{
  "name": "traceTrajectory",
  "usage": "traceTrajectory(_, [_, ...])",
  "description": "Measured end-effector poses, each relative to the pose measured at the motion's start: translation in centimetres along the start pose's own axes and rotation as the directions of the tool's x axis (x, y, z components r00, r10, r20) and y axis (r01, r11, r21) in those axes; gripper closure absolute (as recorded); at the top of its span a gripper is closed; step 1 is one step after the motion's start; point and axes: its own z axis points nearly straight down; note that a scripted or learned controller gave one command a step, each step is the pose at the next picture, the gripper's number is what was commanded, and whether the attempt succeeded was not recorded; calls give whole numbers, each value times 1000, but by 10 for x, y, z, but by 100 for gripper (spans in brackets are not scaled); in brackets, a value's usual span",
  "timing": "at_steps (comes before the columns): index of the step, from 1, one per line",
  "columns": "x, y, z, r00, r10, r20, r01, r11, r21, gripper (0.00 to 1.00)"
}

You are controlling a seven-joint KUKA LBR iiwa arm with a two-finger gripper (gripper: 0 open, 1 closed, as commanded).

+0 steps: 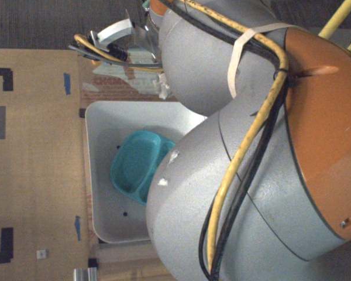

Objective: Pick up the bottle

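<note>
Most of the camera view is taken up by the arm [245,157], grey with the orange band [327,127] close to the lens and a yellow cable [245,157] strung along its side. Beneath it, part of a white bin [102,157] can be made out, and a teal bowl-like dish [134,165] is seen lying inside, tipped toward the bin's middle and partly tucked under the arm's bulk. A few dark specks are dotted on the bin floor near it. To the left, the cardboard-coloured tabletop [35,157] is marked with black corner brackets and bits of blue tape.

The end effector can't really be picked out here, so whether it's open, closed or gripping anything cannot be told. Same story for the bottle: it isn't spotted in the uncovered part of the bin, so its place can't be called, though it's probably masked by the arm.

Best guess on the step: a reach or descent into the bin is under way, pre-grasp. For the next move, the bottle would need to be centred between the jaws and the teal dish kept from being nudged or grabbed by mistake.
</note>
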Motion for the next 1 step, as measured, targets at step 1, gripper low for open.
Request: traceTrajectory(1, [-12, -3, 3, 987, 161, -4, -161, 987, 0, 100])
